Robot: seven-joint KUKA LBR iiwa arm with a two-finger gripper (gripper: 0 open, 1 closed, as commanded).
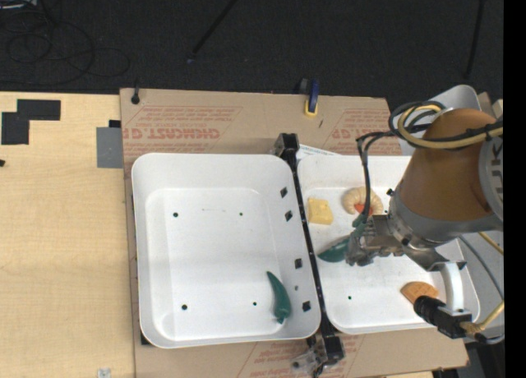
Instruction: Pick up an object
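Teal curved plastic piece (333,251) lies on the floor of the right-hand shallow white bin (374,319), near the black divider clamp strip (301,228) that joins the two bins. I take that divider as my landmark throughout.

Gripper (358,255) sits low over the right bin, just right of the divider, its dark fingertips at the teal piece's right end. From this slant I cannot tell whether the fingers are spread or closed, nor whether the piece is between them. Behind the gripper, the arm's orange band (444,175) and grey body fill the space further right of the divider, with a yellow-and-black cable loop (415,115) on top.

Other items right of the divider:
- pale yellow soft block (320,211), just beside the divider, above the teal piece;
- peach-and-white rounded object (362,200), right of the yellow block, partly behind a cable;
- orange rounded object (419,291), well right of the divider, near the bin's lower edge.

Left of the divider: the left-hand shallow white bin (156,204) holds a second dark teal elongated object (279,296), close to the divider at the lower corner.

Both bins rest on a printed brown cardboard sheet (214,122). A blue-and-yellow clamp (311,98) grips its far edge.
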